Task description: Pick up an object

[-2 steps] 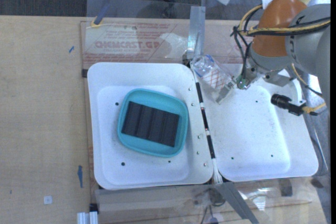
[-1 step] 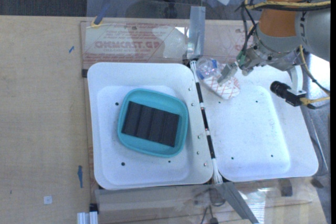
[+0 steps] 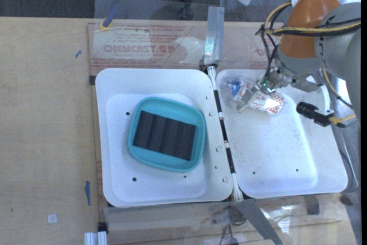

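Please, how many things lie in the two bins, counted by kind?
Teal tray with dark insert, left bin: 1
Small blue item, right bin: 1
Red-and-white packet, right bin: 1
Total: 3

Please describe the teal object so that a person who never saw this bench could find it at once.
Look at the left white bin of the two on the bench. The teal tray lies near its middle, a rounded rectangle holding dark ridged blocks. It is far larger than the small crinkled packets in the right bin.
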`<control>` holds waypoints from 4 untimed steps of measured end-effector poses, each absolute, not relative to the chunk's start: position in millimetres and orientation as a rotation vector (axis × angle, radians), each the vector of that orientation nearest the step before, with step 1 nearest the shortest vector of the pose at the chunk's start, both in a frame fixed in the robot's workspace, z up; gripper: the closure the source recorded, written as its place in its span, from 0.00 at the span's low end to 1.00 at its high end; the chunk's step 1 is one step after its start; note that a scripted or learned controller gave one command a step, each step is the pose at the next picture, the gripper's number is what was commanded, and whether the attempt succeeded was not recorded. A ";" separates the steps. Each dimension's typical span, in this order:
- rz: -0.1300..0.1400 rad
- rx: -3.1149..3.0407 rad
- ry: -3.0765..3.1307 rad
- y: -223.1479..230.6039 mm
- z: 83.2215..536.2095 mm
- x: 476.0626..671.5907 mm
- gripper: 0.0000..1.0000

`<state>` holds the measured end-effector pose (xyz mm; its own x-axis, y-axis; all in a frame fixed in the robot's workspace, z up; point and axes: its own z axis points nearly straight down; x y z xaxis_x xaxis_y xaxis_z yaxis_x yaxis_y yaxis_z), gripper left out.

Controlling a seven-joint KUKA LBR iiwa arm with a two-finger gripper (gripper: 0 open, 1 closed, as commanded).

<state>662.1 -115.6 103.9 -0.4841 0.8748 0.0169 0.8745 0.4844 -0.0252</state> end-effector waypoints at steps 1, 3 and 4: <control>0.030 -1.543 -2.711 -115.0 102.4 664.1 0.00; 0.048 -1.564 -2.710 -130.0 101.8 662.8 0.00; 0.045 -1.576 -2.702 -130.1 101.6 663.0 0.00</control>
<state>663.0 -130.1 101.6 -0.4924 0.8703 -0.0028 0.8700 0.4921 -0.0318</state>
